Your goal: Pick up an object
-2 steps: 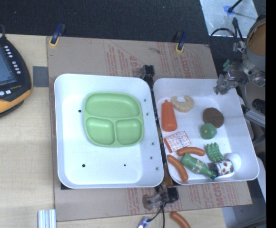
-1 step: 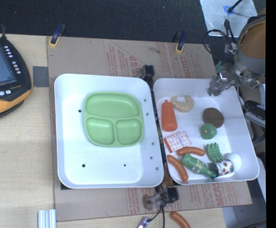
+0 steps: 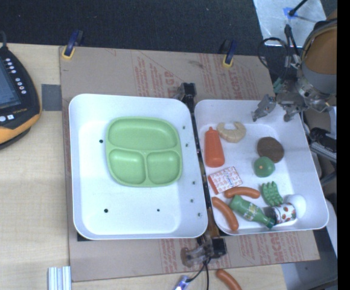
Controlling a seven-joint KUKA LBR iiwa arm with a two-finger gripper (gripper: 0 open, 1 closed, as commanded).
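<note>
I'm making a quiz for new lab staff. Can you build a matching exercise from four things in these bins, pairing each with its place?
Things:
1. green divided plate
2. orange bottle
3. brown round piece
4. green bottle

Places:
A. right bin, lying near its front edge
B. left bin, near its middle
C. right bin, along its left wall
D. right bin, towards its right side, just above the green ball

Pairs: 1-B, 2-C, 3-D, 4-A
</note>
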